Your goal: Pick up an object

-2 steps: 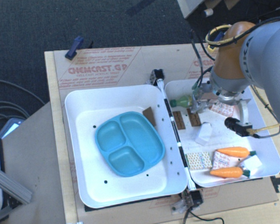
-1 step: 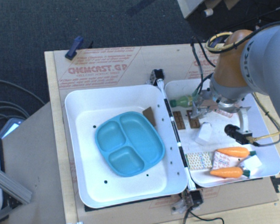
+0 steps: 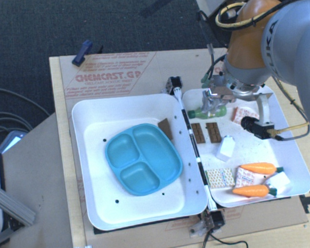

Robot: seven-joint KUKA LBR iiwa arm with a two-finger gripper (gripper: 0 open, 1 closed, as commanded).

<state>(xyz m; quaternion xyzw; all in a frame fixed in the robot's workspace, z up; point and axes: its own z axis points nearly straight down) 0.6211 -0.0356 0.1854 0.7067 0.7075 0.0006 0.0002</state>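
Dark carpet all around, and a bench topped with a cardboard sheet [image 3: 108,76] printed in red, with two shallow white bins sitting on it side by side. The left bin [image 3: 88,153] has a blue divided plate [image 3: 143,158] lying flat in the middle, plus a small brown block [image 3: 165,127] tucked against the plate's upper right edge. The right bin [image 3: 294,160] is where I'm working: my gripper [image 3: 213,101] is down at its far left corner, right over a green item [image 3: 203,112] that pokes out on both sides of it. Honestly can't tell from this angle what the gripper is doing down there or whether it has that green thing at all. Just below it are two brown bars [image 3: 205,133] lying parallel, then a small white block [image 3: 226,147] a bit further toward the middle. Near the front edge there are two orange carrots [image 3: 259,168], with a small red and white packet [image 3: 245,178] between them and a patterned packet [image 3: 219,178] just to the left. Another red and white wrapper [image 3: 244,112] sits right of my gripper.
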